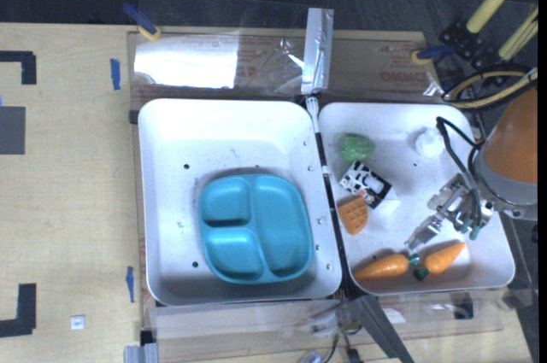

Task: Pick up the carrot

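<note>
The carrot (382,266) lies along the front wall of the right bin (402,118), orange, with a dark green stub (419,272) at its right end. A second orange piece (443,256) lies just right of that stub. My gripper (430,219) hangs over the right half of this bin, just above and to the right of the carrot. Its two metal fingers (425,231) stand apart with nothing between them, so it is open. The lower fingertip sits close above the green stub; I cannot tell whether it touches.
The right bin also holds a green lump (357,147), a black-and-white toy (363,180), a waffle-like orange piece (352,215) and a white object (426,142). A blue divided plate (254,226) sits in the left bin (171,139). Cables (479,88) hang at the back right.
</note>
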Controlling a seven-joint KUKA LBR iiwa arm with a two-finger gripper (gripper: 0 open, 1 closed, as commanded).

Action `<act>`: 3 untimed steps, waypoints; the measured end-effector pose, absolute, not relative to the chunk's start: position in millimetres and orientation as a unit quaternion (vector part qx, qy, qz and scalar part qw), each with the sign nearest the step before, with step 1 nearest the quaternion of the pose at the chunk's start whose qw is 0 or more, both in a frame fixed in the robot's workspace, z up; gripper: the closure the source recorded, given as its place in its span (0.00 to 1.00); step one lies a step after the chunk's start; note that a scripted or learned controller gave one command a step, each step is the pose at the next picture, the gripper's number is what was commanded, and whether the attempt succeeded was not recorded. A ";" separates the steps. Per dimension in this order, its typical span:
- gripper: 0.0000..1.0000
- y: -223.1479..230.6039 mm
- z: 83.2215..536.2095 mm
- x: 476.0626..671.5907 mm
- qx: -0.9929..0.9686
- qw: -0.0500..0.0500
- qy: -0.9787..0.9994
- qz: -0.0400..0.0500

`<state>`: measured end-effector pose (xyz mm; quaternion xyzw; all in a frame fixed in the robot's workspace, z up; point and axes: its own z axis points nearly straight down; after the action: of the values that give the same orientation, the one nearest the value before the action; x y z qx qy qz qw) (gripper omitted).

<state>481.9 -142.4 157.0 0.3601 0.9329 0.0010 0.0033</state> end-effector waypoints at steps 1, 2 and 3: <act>0.00 -202.0 87.4 482.0 0.215 0.004 0.977 0.000; 0.00 -158.0 87.8 482.0 0.394 0.004 0.919 0.001; 0.00 -169.4 87.4 481.7 0.610 0.003 0.792 0.002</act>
<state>481.7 -169.4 87.4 0.6104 0.7921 0.0019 0.0029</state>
